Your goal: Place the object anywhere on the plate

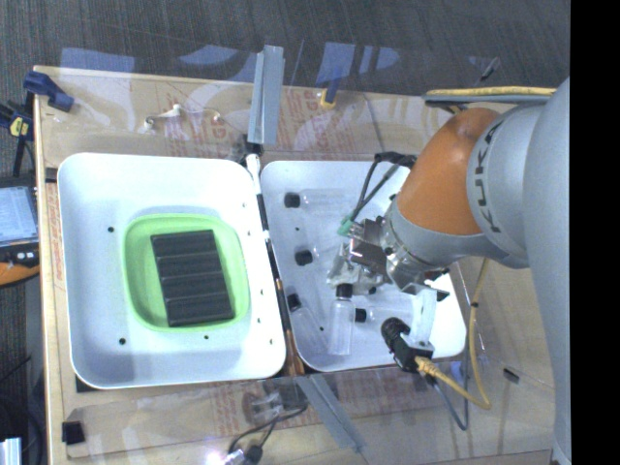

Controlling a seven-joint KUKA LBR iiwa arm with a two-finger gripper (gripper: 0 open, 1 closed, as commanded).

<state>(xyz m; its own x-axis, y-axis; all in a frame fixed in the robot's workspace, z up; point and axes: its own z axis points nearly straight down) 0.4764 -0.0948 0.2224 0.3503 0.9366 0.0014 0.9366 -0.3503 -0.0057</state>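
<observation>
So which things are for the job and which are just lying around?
For the job:
- green plate in the left bin
- black ridged block, already lying on the plate
- tool, over the right bin

Just lying about:
- small black bits in the right bin
- blue clamp at the bench corner
- metal bar behind the bins

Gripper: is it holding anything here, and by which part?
Cannot be told. The gripper hangs over the right bin. The black ridged block lies on the green plate, apart from it.
</observation>
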